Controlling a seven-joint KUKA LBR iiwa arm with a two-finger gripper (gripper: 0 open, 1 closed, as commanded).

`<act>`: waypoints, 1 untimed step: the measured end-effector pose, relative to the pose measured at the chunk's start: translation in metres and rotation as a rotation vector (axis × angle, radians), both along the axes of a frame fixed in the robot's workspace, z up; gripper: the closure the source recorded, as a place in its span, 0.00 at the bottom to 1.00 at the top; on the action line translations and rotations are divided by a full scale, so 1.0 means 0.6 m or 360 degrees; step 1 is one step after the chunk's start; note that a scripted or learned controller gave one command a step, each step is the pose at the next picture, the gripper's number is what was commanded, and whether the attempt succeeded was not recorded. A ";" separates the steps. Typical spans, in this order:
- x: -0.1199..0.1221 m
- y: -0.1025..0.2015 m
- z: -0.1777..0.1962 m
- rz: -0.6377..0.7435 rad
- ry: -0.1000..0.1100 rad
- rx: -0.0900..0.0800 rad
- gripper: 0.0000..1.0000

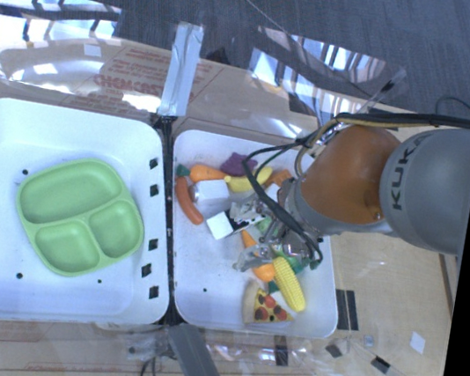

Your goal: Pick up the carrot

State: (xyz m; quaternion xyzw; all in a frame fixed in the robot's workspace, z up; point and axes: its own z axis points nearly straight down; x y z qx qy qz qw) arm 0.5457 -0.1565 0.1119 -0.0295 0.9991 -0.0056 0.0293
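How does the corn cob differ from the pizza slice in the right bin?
The corn cob is a long yellow cob with green at its upper end, lying at a slant; the pizza slice is a flat wedge with red and dark toppings. The corn cob sits right under the gripper; the pizza slice lies further toward the near wall of the right bin. Both are toy foods and lie close together, the corn's lower end meeting the pizza.

The grey metal arm segment (427, 184) beside the orange band carries dark capital letters running sideways along its casing; "KU" can be read. The flattened brown cardboard sheet (129, 76) behind the two white bins bears faded red print, too washed out by glare to read.
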 end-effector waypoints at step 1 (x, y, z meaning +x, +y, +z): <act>0.006 -0.008 -0.002 0.0041 0.0010 0.0005 0.00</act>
